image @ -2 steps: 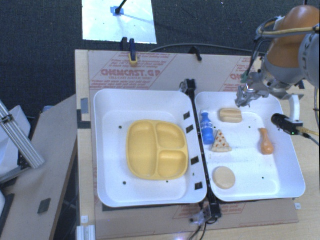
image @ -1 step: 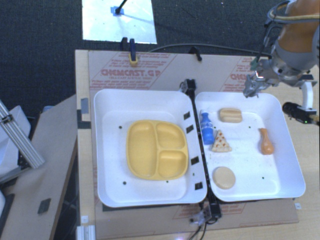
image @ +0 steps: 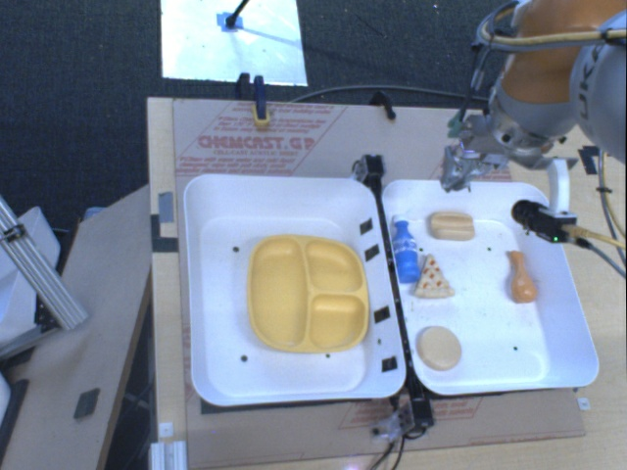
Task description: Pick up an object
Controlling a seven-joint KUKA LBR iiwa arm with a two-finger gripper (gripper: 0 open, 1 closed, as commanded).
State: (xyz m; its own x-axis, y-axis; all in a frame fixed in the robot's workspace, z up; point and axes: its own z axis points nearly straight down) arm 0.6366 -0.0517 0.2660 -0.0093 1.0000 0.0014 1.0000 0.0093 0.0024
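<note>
The right bin (image: 568, 351) holds a tan bread-like loaf (image: 452, 226), a blue bottle (image: 404, 252), a pizza slice (image: 432, 278), an orange drumstick-shaped piece (image: 521, 277) and a round tan bun (image: 439, 348). My gripper (image: 457, 176) hangs over the bin's back edge, above and just behind the loaf. Nothing shows between its fingers.
The left bin (image: 211, 292) bears a yellow divided plate (image: 308, 292). Black clips line the seam between the bins (image: 377, 262). A cardboard sheet lies under both bins, with a blue-and-yellow clamp (image: 260, 101) at its back edge.
</note>
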